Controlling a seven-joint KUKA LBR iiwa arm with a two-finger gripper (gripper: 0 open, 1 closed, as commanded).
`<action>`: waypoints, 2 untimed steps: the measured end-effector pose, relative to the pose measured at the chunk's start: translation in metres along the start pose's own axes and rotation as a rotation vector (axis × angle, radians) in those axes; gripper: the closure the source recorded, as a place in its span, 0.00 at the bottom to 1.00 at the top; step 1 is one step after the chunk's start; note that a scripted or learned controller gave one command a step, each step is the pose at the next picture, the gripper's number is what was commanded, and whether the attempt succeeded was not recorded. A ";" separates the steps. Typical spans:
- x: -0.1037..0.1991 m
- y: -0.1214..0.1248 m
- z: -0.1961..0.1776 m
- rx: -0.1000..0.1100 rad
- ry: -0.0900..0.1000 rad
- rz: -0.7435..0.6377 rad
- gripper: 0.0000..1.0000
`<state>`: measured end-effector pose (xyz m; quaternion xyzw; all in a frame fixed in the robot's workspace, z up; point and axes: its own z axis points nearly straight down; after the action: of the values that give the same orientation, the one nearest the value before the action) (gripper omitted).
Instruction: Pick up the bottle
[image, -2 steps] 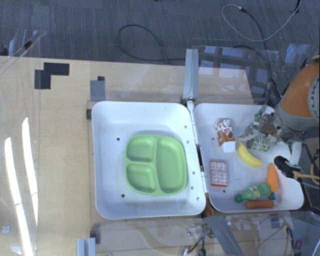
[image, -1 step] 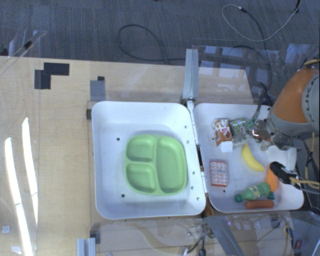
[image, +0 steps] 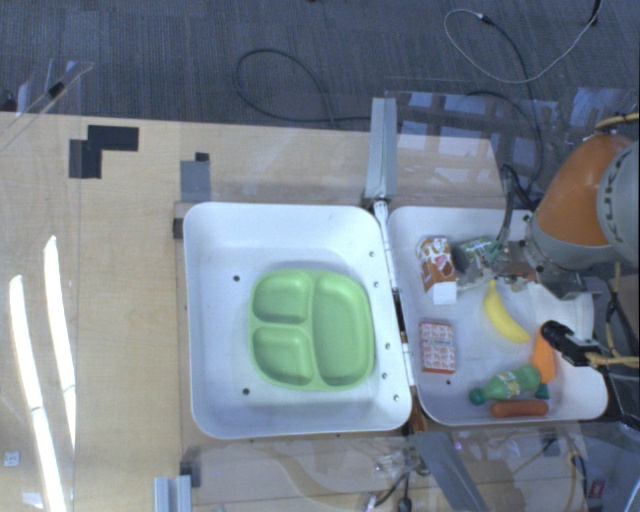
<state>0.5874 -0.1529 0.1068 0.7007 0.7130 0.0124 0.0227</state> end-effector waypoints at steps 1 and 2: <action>-0.007 -0.019 0.016 0.037 0.011 0.077 0.00; -0.006 -0.015 0.003 0.028 0.012 0.073 1.00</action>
<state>0.5730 -0.1591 0.1028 0.7265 0.6871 0.0075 0.0080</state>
